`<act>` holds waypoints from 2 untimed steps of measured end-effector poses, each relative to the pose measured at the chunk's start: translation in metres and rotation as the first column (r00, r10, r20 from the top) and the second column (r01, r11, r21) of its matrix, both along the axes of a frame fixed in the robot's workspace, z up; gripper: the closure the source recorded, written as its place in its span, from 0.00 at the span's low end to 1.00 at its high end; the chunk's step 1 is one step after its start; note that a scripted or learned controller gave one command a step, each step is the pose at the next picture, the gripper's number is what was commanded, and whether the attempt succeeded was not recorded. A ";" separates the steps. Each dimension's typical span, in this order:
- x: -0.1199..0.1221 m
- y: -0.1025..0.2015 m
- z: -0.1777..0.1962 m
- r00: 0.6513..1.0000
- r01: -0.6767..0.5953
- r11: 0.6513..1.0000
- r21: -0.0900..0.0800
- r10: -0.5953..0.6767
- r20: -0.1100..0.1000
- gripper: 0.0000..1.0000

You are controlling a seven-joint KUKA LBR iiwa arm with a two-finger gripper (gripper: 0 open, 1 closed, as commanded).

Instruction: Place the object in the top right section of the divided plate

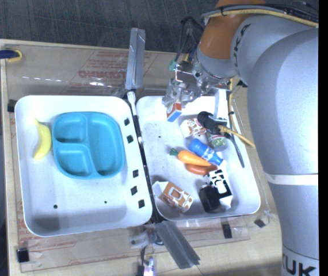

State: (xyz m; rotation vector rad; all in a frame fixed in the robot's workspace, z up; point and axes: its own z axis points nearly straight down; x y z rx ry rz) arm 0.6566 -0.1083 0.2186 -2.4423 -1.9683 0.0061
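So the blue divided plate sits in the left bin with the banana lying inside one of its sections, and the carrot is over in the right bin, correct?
Not quite. In the camera view the banana lies on the left bin's floor, beside the blue divided plate's left edge, not inside a section. The rest holds: the plate sits in the left bin and the carrot is in the right bin.

A pale wooden counter (66, 68) seen from above at a slant, with faint red printing along its far edge. Two shallow white bins sit directly on it, touching side by side: the left bin (72, 211) and the right bin (152, 131). A blue clamp (3, 55) grips the counter's far left corner.
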 end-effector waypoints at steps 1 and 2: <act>0.000 0.066 -0.028 0.997 -0.079 0.997 -0.001 0.079 0.001 1.00; -0.001 0.150 0.001 0.990 -0.140 0.990 -0.001 0.140 0.003 1.00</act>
